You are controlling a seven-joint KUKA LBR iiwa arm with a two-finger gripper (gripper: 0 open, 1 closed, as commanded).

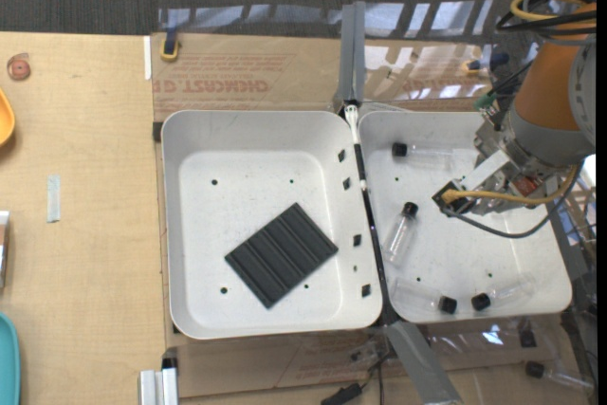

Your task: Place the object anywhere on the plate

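A dark grey ribbed plate (282, 254) lies flat and turned at an angle in the left bin (190, 204). Several clear tubes with black caps lie in the right bin (541, 251). One tube (399, 230) is near that bin's left wall, another tube (429, 151) is at the back, and two capped tubes (447, 304) (482, 302) are by the front wall. My gripper (507, 174) hangs over the right bin's back right part, to the right of the middle tube and apart from it. The wrist hides its tips.
A metal divider (361, 194) with black clips separates the bins. Brown cardboard (247, 81) lies behind them. To the left is a wooden table top (76, 204) with an orange item (5, 120) and a teal item (6, 360) at its edge.
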